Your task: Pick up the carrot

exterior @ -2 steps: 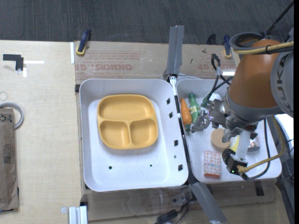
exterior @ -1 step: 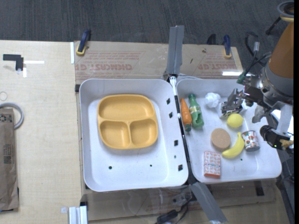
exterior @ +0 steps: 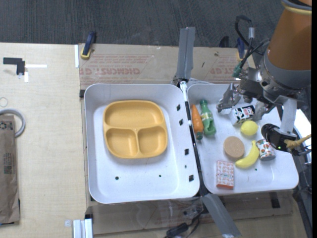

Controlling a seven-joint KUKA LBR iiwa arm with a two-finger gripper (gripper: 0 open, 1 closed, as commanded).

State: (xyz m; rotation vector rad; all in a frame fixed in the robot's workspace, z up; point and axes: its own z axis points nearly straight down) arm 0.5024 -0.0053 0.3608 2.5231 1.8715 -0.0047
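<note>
carrot (exterior: 197, 122) at right bin (exterior: 277, 182) 9 o'clock wall, touching green bottle (exterior: 207, 118), so side approach looks tight | gripper (exterior: 242, 100) at bin's 12 o'clock, spread wide, holding nothing | grasp not begun

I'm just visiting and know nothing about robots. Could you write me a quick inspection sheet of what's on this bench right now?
Surface: two white bins; left bin holds a yellow divided plate.
Job's things: carrot lies at the right bin's left edge, beside a green bottle.
Clutter: lemon, banana, round biscuit, small carton, can.
Grippers: gripper above the right bin, away from the carrot.
Cables: black cables by the arm.
Surroundings: cardboard, wooden bench.
</note>
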